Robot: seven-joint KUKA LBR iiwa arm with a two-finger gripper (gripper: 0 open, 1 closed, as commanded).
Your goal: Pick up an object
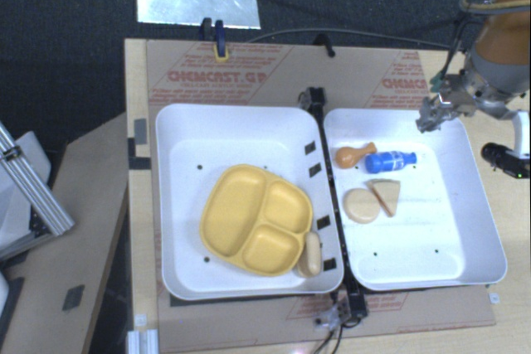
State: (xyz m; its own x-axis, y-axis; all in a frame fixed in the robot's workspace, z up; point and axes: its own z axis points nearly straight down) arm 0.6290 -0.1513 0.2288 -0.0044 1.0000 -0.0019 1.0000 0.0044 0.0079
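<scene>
The grey KUKA arm with its orange band (pixel 503 33) enters from the upper right of the camera view, its wrist angled down and to the left. Its small grey two-finger gripper (pixel 431 113) hangs at the arm's lower left end, pointing downward and holding nothing.

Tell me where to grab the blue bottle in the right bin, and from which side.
Take the blue bottle across its body, coming straight down from above. It lies flat on its side, pointing left-right, so close across its narrow width. The orange piece sits at its left end, so stay mid-body or toward the right. The claw hangs up and to its right.
</scene>
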